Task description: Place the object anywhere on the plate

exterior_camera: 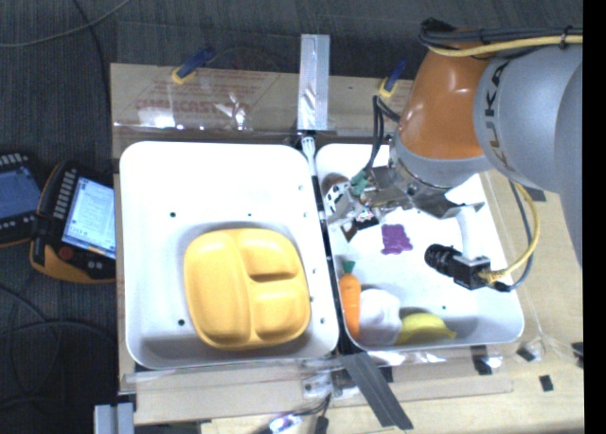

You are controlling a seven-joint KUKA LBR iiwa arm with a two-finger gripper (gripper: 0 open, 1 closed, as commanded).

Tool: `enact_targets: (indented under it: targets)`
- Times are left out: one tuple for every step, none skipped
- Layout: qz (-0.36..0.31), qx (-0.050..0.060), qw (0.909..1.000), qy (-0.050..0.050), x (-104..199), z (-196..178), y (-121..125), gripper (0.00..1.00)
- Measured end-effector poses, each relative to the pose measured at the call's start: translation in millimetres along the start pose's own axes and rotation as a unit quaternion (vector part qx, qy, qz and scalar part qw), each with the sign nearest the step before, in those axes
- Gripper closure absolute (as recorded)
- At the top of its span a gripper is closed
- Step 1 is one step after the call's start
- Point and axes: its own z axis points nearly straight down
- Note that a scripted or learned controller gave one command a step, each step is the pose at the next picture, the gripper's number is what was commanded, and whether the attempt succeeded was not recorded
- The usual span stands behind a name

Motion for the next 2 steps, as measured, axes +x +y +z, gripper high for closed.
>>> enact_targets:
  targets:
    - [0.024, 0.002, 0.9997, -0.001, 55.1, 49.2, -18.3, 1.00]
    - [0.024, 0.002, 0.9997, -0.001, 55.2, 49.1, -18.3, 0.00]
